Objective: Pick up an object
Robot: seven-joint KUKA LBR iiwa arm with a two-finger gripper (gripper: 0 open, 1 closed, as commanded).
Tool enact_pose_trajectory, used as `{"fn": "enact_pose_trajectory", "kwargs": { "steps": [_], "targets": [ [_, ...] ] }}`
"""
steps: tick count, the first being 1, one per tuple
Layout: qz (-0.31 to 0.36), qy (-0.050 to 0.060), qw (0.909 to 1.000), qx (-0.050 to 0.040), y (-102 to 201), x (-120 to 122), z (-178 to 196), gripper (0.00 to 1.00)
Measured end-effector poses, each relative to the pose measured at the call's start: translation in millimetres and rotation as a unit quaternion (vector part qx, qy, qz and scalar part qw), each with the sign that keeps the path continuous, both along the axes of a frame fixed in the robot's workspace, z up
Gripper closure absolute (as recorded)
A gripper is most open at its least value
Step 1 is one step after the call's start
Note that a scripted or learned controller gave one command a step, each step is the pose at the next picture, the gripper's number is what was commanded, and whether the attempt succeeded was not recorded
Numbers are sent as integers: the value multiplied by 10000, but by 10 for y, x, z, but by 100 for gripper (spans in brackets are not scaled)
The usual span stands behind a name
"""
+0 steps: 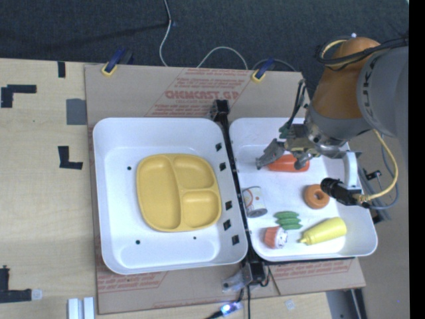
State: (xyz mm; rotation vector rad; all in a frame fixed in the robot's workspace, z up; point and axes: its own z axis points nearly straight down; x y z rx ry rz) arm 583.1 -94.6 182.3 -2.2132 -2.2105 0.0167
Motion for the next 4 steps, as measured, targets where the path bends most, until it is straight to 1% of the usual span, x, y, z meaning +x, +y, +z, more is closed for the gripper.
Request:
{"fn": "enact_pose_trajectory", "kwargs": {
  "steps": [1,2,3,4],
  "targets": [
    [15,-77,10000,-8,1,31,87,0],
    [10,-65,10000,-13,-32,-34,-366,0],
    [11,-67,10000,-12,-90,-73,-966,0],
    [12,-80,10000,-10,-85,-71,-971,0]
  ]
}}
